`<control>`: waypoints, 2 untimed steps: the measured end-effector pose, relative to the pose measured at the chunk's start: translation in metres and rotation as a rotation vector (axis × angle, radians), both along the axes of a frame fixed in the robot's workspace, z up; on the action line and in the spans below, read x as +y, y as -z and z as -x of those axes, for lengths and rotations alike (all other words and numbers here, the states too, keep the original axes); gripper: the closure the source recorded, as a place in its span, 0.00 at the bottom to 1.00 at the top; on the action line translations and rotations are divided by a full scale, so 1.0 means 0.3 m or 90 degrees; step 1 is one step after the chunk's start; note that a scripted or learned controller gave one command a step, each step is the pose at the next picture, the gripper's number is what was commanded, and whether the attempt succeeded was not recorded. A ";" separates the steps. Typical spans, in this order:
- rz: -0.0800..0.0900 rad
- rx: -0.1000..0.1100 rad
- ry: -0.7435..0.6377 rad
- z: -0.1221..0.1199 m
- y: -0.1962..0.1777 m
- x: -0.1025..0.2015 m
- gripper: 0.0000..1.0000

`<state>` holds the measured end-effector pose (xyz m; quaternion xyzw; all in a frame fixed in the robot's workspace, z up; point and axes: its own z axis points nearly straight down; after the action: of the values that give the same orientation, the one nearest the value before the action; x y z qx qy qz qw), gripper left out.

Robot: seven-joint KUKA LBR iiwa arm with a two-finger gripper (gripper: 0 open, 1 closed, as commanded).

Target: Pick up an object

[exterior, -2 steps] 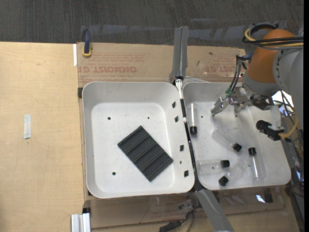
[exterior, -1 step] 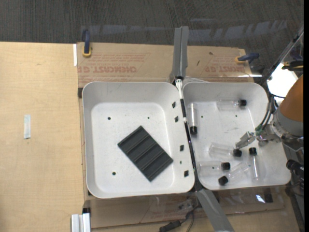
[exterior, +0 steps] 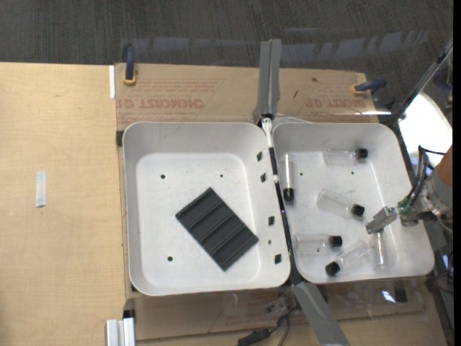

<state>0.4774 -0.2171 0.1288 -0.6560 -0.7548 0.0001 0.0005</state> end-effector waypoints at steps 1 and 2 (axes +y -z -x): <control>0.001 -0.001 -0.075 -0.275 0.125 0.018 0.00; 0.002 -0.001 -0.122 -0.240 -0.352 -0.018 0.00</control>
<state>0.5494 -0.2225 0.2343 -0.5805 -0.8143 0.0005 -0.0009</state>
